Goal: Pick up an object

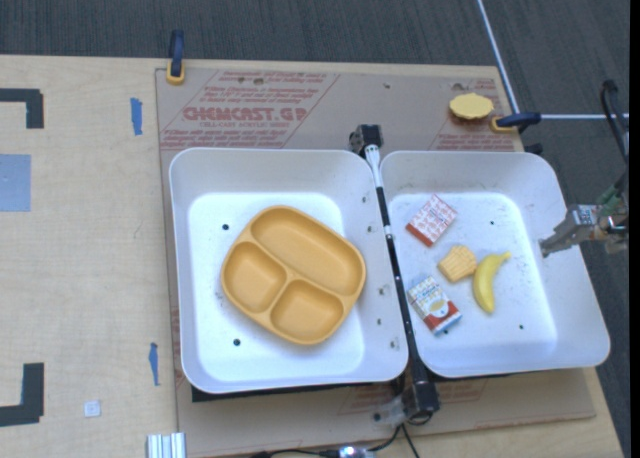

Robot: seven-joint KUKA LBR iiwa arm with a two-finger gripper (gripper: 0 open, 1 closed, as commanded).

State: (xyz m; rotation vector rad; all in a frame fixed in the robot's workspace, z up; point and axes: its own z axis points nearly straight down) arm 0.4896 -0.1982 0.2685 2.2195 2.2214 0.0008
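The right bin (pixel 575 341) holds several small items: a red-and-white packet (pixel 432 219) at the back, a tan cracker-like piece (pixel 457 264) in the middle, a yellow banana (pixel 487 281) to its right, and a small white-and-red carton (pixel 434 304) at the front left. My gripper (pixel 572 231) hangs at the bin's right rim, to the right of the banana and apart from every item. Only its tip shows at the view's right side, and nothing can be seen held in it.
In the left bin (pixel 185 246) lies an orange divided plate (pixel 293 274). A black bar (pixel 390 256) runs between the bins. A yellow disc (pixel 471 106) and a blue-and-orange clamp (pixel 515 121) sit on the board behind the right bin.
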